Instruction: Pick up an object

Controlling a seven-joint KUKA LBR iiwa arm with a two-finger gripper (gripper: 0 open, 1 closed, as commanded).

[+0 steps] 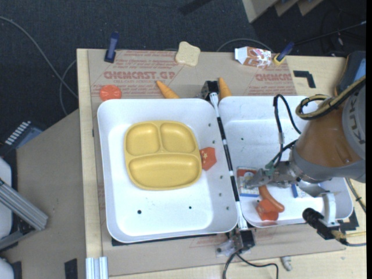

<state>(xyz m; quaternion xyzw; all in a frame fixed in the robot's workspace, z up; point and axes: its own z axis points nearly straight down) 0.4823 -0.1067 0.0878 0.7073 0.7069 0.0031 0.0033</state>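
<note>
I have the gripper (260, 182) low in the right bin (256, 118), over the orange toy (268, 205); jaws' state I can't tell. I'd centre on it, then close squarely before lifting.

The bench (87, 156) bears two white bins (168, 214) side by side. A bread slice (187, 53) and an orange disc (109, 92) lie along its upper part.

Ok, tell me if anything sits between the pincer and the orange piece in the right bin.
Nothing visible does. The pincer is low in the right bin, directly over the orange piece, which lies by the bin's front edge. A small flat item with blue lies just beside them, not between.
</note>
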